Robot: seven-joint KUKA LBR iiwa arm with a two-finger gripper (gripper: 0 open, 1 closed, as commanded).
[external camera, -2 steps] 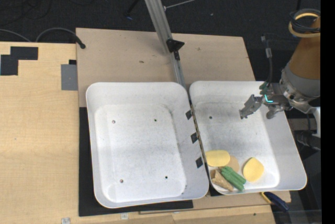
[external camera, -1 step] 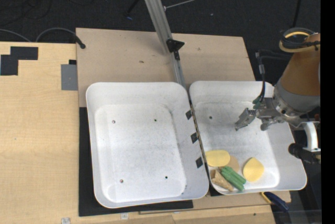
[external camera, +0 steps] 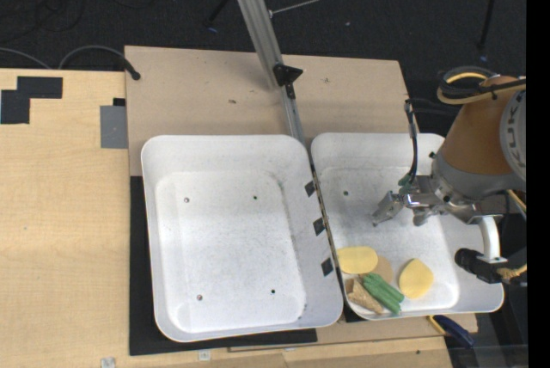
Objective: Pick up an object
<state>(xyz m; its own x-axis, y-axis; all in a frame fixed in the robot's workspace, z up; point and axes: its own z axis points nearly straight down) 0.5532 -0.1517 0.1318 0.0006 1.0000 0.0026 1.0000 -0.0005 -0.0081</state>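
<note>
Green stick (external camera: 383, 291) near front edge of right bin (external camera: 369, 153), long axis slanting toward front right corner, between two yellow pieces (external camera: 357, 260). Claw (external camera: 388, 210) over bin's middle, fingers apart, clamped on nothing.

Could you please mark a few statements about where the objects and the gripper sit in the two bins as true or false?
1. All the objects lie in the right bin. True.
2. The gripper sits over the left bin. False: it is over the right bin, and the left bin is beside it.
3. The green object lies between two yellow pieces. True.
4. The objects are gathered at the far edge of their bin. False: they lie at its near edge.
5. The gripper touches a yellow piece. False: it is apart from them, further back.
</note>
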